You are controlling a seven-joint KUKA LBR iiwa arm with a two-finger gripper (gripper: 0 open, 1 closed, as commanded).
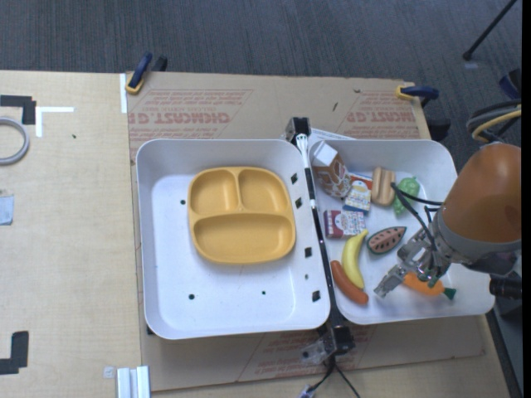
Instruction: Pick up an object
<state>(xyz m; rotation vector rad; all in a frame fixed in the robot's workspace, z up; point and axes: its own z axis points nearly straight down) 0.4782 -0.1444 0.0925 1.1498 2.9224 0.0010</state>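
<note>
The arm reaches in from the right, its orange band [491, 191] bulking over the right bin's [440, 157] right side. Below the band the hand [397, 277] points down and leftward into the near part of that bin. One metal finger [388, 286] shows plainly, its tip low over the white floor; whether the fingers are spread or closed cannot be told from this angle, and nothing is seen held between them.

Just right of the finger, partly under the wrist, lies an orange carrot [425, 285] with a green tip. Left of the hand sit a yellow banana [355, 259] and, nearer, a red sausage-like piece [348, 282] by the bin's left wall. A brown and green slice, perhaps a toy fruit [387, 240], lies just beyond the hand. Farther back are a bread roll [382, 186], a green leafy piece [408, 191], small printed packets [355, 199] and a white box [323, 153].

The left bin [166, 288] holds a yellow divided plate [242, 214], lying flat toward the far side. Both bins rest on cardboard [191, 110] on the bench [62, 247].
</note>
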